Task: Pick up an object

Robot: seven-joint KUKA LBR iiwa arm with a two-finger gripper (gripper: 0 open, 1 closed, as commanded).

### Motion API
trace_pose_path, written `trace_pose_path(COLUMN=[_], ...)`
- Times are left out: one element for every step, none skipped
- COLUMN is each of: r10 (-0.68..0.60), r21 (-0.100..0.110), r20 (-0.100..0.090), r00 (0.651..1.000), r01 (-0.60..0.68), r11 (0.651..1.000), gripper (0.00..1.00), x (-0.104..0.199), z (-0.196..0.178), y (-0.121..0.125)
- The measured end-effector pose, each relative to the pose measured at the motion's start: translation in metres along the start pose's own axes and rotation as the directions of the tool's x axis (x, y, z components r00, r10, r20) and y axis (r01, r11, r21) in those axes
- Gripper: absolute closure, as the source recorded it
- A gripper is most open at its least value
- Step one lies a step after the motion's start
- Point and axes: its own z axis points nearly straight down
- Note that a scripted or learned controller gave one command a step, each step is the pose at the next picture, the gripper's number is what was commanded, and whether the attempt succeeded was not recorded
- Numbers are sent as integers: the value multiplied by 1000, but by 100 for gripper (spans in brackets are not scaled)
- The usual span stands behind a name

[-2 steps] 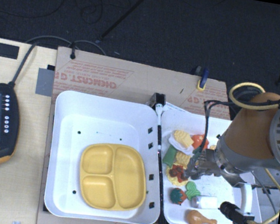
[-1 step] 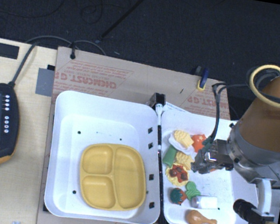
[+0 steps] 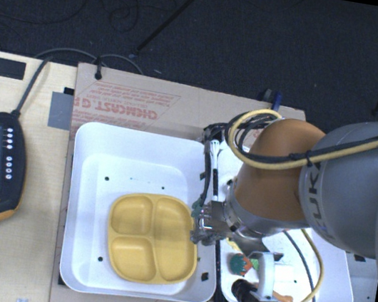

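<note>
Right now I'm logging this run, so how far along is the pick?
Done: the arm has reached in over the wall between the two bins, and the gripper is down at the right edge of the yellow divided plate. In hand: nothing visibly; the plate lies flat in the left bin. Left: a clear grasp and lift.

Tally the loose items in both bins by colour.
Yellow: 1, the divided plate in the left bin
Green: 1, a small object in the right bin
Orange: 1, a small piece in the right bin
Total: 3 visible; the arm hides much of the right bin.
</note>
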Motion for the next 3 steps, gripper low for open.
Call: trace_pose_path(r10=[5, 0, 14], r21=[-25, -5, -21], r20=[0, 7, 4], r00=[1000, 1000, 1000], r01=[-5, 0, -14], r11=[1000, 1000, 1000], gripper=[100, 100, 100], x=[24, 25, -45], z=[-182, -183, -283], y=[2, 0, -1])
